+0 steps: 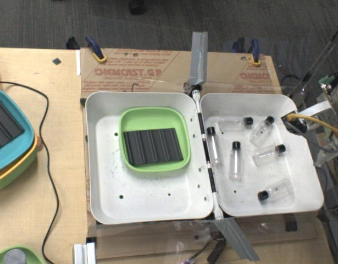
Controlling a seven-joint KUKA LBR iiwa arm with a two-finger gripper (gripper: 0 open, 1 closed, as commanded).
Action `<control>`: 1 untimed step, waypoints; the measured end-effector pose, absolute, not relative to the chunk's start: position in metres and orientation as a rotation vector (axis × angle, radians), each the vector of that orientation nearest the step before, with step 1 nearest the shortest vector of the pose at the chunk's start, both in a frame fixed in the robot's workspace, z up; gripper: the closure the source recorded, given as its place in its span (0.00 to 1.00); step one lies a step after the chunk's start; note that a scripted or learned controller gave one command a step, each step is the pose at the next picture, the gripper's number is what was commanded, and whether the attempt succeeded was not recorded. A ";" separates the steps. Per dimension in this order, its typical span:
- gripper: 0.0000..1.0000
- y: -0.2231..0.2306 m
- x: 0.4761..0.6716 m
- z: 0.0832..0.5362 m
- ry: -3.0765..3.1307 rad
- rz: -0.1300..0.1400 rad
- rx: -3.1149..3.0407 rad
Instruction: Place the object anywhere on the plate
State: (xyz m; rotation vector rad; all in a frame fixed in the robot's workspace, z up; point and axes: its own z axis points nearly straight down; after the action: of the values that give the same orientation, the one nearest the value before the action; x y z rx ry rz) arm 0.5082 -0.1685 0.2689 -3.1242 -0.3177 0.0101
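Your bench [37,92] carries two white bins side by side. The left bin [103,191] holds the green plate [155,120], which sits toward the bin's 12 o'clock and bears a black ribbed pad [154,146]. The right bin [300,191] holds the vials, clear tubes with black caps. One vial [212,146] lies along the bin's 9 o'clock wall, another [235,159] just beside it nearer the centre. A third [261,131] lies toward 12 o'clock, a fourth [269,155] near 3 o'clock, a fifth [274,192] toward 5 o'clock. You have no vial on the plate. You cannot tell the gripper's state.
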 end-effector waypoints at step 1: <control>0.00 -0.187 0.501 0.264 -0.309 0.010 -3.125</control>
State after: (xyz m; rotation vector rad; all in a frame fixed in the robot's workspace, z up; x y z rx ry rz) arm 0.5015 -0.1875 0.2643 -3.1249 -0.3088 0.0098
